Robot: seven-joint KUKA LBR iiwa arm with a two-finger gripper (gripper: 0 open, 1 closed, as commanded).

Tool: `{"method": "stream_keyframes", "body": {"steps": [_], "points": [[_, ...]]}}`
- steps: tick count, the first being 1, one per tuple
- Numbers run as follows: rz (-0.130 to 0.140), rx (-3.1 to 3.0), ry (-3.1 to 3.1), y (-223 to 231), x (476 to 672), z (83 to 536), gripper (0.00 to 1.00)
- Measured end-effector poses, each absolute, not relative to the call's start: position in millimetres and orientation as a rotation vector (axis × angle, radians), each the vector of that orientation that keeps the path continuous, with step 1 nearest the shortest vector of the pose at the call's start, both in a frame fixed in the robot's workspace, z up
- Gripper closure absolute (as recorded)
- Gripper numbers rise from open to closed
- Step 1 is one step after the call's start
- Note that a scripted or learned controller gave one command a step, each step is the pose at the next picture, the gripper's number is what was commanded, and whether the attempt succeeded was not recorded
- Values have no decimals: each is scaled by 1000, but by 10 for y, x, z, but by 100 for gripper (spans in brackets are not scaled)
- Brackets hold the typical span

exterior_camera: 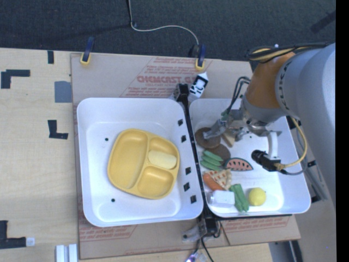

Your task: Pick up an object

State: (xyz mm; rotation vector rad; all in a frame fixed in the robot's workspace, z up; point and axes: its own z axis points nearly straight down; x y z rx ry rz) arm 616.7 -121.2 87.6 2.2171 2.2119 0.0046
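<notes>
The gripper (226, 129) is hovering by a brown cookie (209, 138); I cannot tell its state. It should be centring before lowering.

yellow tray (143, 163), tool (229, 129) over toy food (229, 171)

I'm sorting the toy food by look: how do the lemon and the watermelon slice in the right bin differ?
The lemon is plain yellow and rounded; the watermelon slice is a flat wedge, red with dark seeds and a green rind. The lemon lies near the bin's front wall, beside a green piece; the slice lies nearer the bin's middle. The lemon looks the more compact, the slice the longer. Both lie loose in the right bin, apart from the gripper.
</notes>
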Motion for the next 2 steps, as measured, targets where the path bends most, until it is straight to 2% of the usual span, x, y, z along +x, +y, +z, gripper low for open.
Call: {"method": "stream_keyframes", "body": {"steps": [1, 2], "points": [[12, 2216, 2215, -1195, 6193, 979, 100], [12, 2216, 2216, -1194, 6190, 970, 0]]}}
